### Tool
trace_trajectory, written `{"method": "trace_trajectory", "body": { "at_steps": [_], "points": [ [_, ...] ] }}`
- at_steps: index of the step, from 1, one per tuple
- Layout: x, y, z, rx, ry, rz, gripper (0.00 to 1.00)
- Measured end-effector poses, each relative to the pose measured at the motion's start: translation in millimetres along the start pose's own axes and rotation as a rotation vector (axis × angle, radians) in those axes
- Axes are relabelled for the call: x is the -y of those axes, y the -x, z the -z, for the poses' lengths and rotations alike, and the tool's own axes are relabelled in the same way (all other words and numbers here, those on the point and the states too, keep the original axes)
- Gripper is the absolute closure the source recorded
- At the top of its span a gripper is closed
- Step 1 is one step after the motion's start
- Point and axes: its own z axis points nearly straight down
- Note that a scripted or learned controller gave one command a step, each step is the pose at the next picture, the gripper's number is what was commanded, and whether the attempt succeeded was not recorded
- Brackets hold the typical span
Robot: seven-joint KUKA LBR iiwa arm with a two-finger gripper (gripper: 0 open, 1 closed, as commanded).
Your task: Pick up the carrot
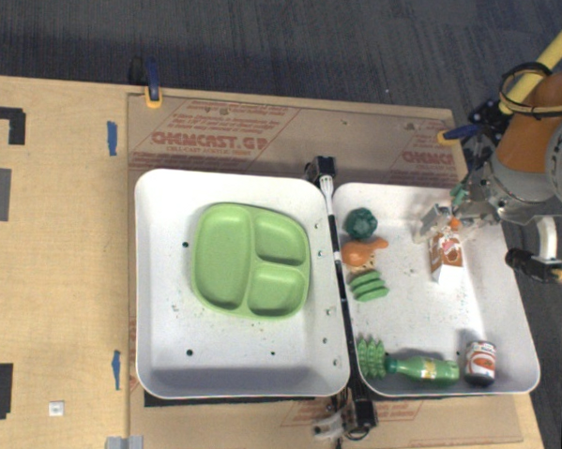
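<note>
The carrot (pixel 362 252) is seen lying in the right bin (pixel 502 306) near its left wall, between a dark green vegetable (pixel 361 221) and a ribbed green piece (pixel 369 287). The gripper (pixel 453 221) is hung well apart at the upper right, above a small packet (pixel 446 251); whether its jaws are wide or narrow cannot be told.

Two shallow white bins (pixel 156 287); one green divided plastic plate (pixel 253 260); one orange carrot (pixel 362 252); one green bottle (pixel 424 370); one small can (pixel 480 362).
</note>
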Motion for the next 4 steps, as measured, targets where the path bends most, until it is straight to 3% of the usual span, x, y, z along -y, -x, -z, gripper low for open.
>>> {"method": "trace_trajectory", "body": {
  "at_steps": [1,2,3,4],
  "points": [
    [-2,-21,109,0.03,0.029,-0.015,0.0],
    [-1,2,5,0.004,0.006,0.083,0.0],
    [-3,-40,-1,0.033,0.003,-0.126,0.0],
    [14,-105,-3,0.027,0.037,-0.167,0.0]
  ]
}}
